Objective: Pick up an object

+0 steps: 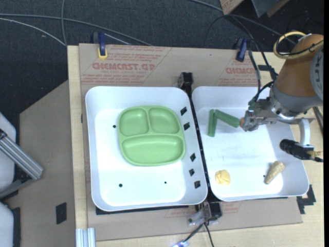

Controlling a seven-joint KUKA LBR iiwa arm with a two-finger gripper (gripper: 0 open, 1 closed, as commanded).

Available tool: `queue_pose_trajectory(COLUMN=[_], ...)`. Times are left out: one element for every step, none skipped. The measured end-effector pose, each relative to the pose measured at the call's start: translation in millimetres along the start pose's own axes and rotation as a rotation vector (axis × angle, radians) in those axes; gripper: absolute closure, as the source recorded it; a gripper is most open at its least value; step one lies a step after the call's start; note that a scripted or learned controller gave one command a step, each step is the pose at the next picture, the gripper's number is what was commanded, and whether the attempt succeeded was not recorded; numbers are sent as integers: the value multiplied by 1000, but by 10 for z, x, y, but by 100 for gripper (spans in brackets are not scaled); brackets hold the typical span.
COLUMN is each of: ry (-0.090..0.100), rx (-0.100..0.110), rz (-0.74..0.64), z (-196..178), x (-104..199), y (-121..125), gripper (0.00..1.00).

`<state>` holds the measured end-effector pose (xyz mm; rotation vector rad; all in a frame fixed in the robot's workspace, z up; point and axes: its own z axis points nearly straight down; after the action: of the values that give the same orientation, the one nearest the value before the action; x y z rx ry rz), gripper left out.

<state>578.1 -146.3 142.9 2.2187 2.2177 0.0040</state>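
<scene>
In the right bin [288, 189] a green L-shaped piece [217, 121] lies near the back left. My gripper [250, 121] is low in this bin, right at that piece's right end. Whether it has hold of the piece is hidden by the gripper body. A yellow lump [222, 177] sits near the bin's front edge. A beige, corn-like piece [274, 172] lies at the front right.
The left bin [103, 189] holds a green divided plate [151, 136]. A black divider with clips [191, 138] runs between the bins. The grey and orange arm [298, 71] hangs over the right bin's back right corner, with a black cable fitting [298, 149] beside it.
</scene>
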Motion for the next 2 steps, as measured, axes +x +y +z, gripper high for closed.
queue_pose_trajectory(ry=[0,0], rx=[-1,-2], rz=[-1,-2], z=[-444,-991], x=[-30,-33], y=[42,61], gripper=[100,100])
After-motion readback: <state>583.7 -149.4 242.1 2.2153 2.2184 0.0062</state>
